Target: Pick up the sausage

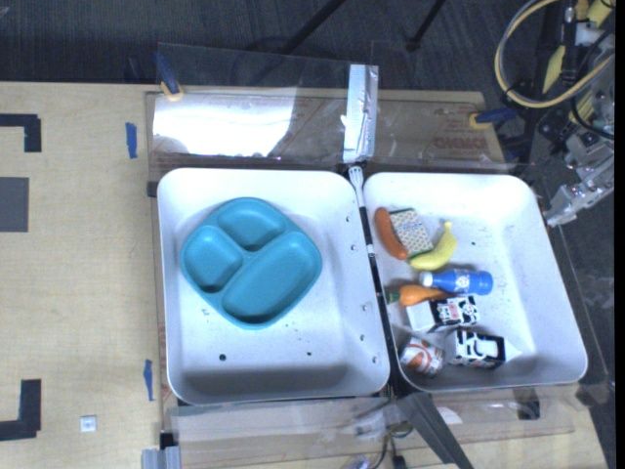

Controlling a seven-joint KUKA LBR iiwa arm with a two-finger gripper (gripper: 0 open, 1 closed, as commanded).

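The sausage [389, 233] is a short orange-red link lying at the upper left of the right bin [527, 262]. It rests against a small patterned box [411, 230], and a yellow banana [437, 248] curves just below and to its right. Past the right bin's upper right corner, part of my gripper [576, 201] shows as grey metal, well away from the sausage and outside the bin.
Below the sausage lie a blue bottle [459, 281], a carrot [421, 294], two black-and-white boxes [455, 313] [479, 348] and a small ball [422, 357]. The left bin [332, 340] holds a blue divided plate [251, 260]. Yellow cables [532, 37] hang at the upper right.
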